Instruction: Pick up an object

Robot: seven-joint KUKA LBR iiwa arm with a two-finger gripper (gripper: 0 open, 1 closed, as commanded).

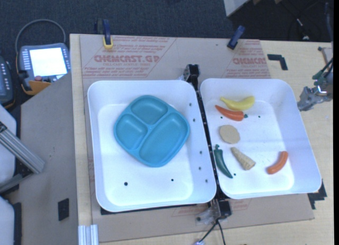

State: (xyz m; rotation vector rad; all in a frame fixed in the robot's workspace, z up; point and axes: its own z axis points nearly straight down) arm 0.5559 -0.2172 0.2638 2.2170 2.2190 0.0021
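Two white bins on a bench (79, 132). Left bin (100, 175): blue divided plate (152, 130). Right bin (296, 132): banana (238, 102), chili (231, 113), cookie (229, 134), green pepper (222, 162), cone (243, 158), sausage (277, 163), all unobstructed. Gripper (312, 96) at right edge, grasp unclear.

camera view: fixed overhead | slanted downward | medium range | frames left bin (98, 132) and right bin (296, 132) on bench (159, 53)

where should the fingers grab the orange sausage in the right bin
Grip the sausage at its middle, from straight above, closing across its narrow width. It lies flat and slightly curved, apart from the cone and short of the bin wall, so both long sides seem free.
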